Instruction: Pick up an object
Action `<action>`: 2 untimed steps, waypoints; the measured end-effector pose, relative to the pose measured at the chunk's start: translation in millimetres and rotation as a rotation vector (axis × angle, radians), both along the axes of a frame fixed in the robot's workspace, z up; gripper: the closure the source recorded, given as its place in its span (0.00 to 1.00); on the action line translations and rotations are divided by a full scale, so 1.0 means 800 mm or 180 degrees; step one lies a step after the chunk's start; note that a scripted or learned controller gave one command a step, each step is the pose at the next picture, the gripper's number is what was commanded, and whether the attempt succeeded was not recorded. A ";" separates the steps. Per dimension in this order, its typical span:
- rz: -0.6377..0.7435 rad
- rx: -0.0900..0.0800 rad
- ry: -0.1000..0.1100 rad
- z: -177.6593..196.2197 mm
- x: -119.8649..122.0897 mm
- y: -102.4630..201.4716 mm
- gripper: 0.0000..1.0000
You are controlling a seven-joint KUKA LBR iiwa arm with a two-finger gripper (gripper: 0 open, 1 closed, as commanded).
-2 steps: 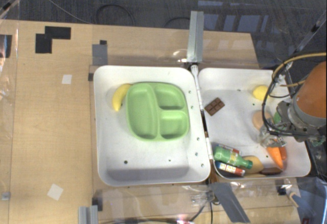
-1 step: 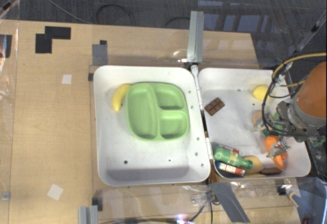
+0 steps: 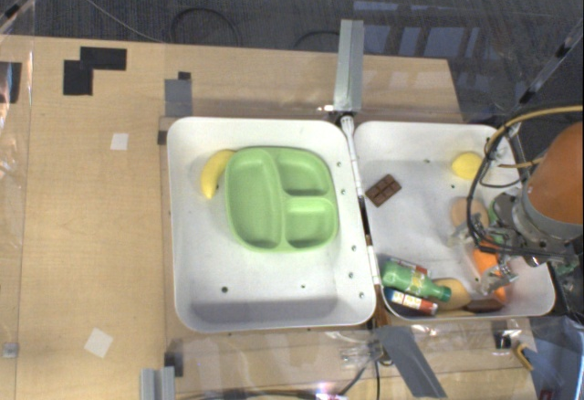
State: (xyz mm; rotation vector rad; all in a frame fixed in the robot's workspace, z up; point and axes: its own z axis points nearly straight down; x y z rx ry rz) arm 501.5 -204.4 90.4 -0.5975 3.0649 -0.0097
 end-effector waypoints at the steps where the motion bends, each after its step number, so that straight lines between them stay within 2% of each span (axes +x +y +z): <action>1: 0.0015 -0.0009 -0.0050 0.017 0.007 0.001 1.00; 2: 0.0017 -0.0007 -0.0046 0.016 0.007 0.002 0.00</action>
